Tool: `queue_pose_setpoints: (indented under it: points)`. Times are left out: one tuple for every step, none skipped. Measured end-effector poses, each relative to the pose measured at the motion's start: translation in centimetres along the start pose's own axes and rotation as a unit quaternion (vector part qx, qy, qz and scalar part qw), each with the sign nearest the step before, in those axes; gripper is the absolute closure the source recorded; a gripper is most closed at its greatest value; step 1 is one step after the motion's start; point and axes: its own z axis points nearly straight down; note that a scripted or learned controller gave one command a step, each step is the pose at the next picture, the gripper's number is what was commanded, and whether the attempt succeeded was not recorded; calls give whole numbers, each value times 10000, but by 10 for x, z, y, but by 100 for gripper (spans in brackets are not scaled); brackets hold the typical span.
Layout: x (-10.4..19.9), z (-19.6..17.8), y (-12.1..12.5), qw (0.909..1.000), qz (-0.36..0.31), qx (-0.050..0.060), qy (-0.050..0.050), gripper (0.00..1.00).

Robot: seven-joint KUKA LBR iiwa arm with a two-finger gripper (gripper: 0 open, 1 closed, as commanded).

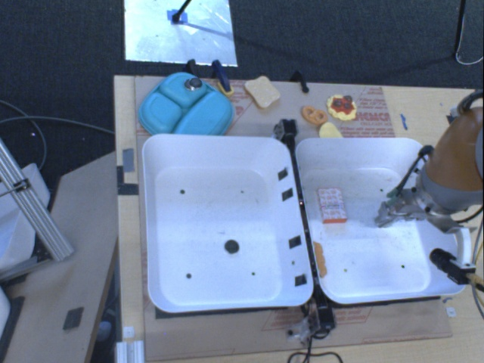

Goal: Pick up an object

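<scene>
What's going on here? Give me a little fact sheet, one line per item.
arm: reaches in from the right, gripper low over the right bin
in right bin: small pink box left of the gripper, apart from it; orange piece by the left wall
in left bin: dark round object
behind bins: blue tray, toast slice, pretzel

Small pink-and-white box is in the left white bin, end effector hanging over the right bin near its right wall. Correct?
Not quite. The camera view shows the small pink-and-white box in the right white bin, near its left wall, not in the left white bin. The end effector does hang over the right bin near its right wall.
</scene>
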Motion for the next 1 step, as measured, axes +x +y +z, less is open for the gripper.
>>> queue_pose_setpoints:
  points:
    - [-16, 11, -51, 10000, 0, -26, 1, 100]
